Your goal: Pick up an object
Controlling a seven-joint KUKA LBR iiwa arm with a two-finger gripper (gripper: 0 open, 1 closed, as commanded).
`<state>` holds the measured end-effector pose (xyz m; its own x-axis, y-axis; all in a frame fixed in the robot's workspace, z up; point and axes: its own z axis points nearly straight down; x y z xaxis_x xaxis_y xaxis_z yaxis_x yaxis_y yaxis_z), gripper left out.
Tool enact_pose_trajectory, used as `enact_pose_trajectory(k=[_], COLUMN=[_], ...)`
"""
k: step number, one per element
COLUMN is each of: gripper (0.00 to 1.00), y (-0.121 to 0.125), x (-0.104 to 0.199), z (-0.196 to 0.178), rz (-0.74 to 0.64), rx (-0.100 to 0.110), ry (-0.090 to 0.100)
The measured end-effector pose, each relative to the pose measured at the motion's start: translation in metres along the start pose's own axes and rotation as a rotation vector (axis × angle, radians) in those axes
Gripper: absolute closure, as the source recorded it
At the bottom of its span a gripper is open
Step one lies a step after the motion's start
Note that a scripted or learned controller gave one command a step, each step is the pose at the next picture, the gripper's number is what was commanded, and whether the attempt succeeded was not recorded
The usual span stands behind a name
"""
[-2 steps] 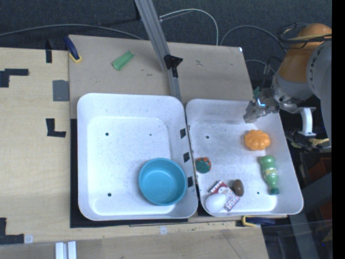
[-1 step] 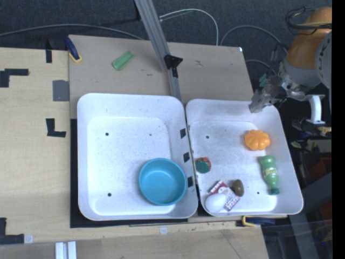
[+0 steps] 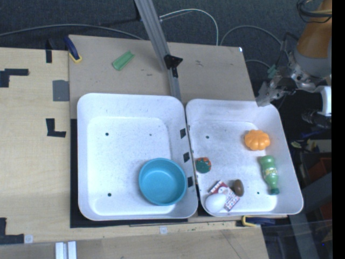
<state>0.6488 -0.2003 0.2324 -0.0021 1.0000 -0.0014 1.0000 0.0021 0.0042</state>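
Pale wood makes up the bench (image 3: 32, 144), and it looks flat and smooth, with short black tape strips stuck on it. A small green block (image 3: 123, 60) lies on the tan board behind the bins. It is long and has flat sides. A grey metal pole (image 3: 156, 31) slants down across the board to the spot where the two bins meet.

The left bin (image 3: 108, 117) is white, shallow and smooth, with round corners and little dark specks. A blue bowl (image 3: 162, 181) sits in its front right corner. The bowl is round, deep and looks like shiny plastic.

The right bin (image 3: 226, 123) is the same kind of white tray. Near its left wall sits a small round thing (image 3: 203, 165) that is teal with a bit of red. At the front lie a smooth white egg shape (image 3: 215, 203), a flat red and white packet (image 3: 226, 196) touching it, and a little brown oval lump (image 3: 237, 187) just beside the packet. Farther back sits an orange pumpkin toy (image 3: 256, 140), round and bumpy. Just in front of it lies a green bottle (image 3: 269, 174), long and thin, close to the right wall.

The gripper (image 3: 265, 95) hangs over the back right corner of the right bin, well apart from all the toys. It is grey and blurry, so I cannot tell how it is set. The arm (image 3: 315, 42) above it is grey with an orange band.
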Motion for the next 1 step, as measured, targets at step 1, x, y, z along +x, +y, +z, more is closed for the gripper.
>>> enact_pose_trajectory(k=[1], gripper=[1.0], y=[-0.0014], x=[0.0573], z=[0.0076], rz=[-0.004], rx=[0.006], ry=[0.003])
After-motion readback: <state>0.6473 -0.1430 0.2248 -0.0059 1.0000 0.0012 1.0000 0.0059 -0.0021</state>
